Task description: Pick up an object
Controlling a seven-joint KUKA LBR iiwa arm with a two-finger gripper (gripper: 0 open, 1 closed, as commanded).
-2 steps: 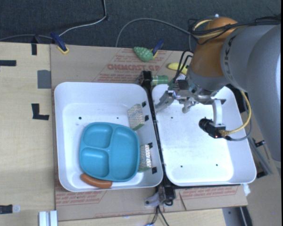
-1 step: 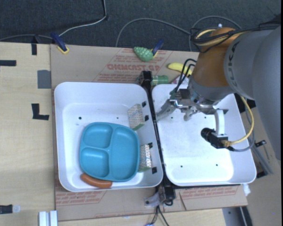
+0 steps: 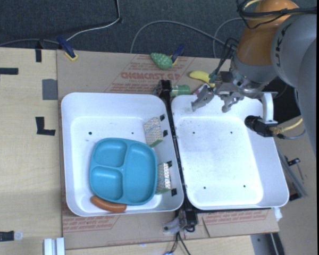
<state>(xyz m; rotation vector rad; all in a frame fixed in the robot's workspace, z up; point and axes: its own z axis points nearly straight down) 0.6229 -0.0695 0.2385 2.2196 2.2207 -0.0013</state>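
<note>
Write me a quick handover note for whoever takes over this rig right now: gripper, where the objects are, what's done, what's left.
Gripper: open, holding nothing, hovering over the far edge of the right bin.
Objects: all in the left bin. Blue divided plate in the middle; orange sausage at its near edge; two small sponge-like pieces along the bin's right wall.
Done: nothing picked yet.
Left: move over to the left bin, come down on one object, close and lift.
</note>
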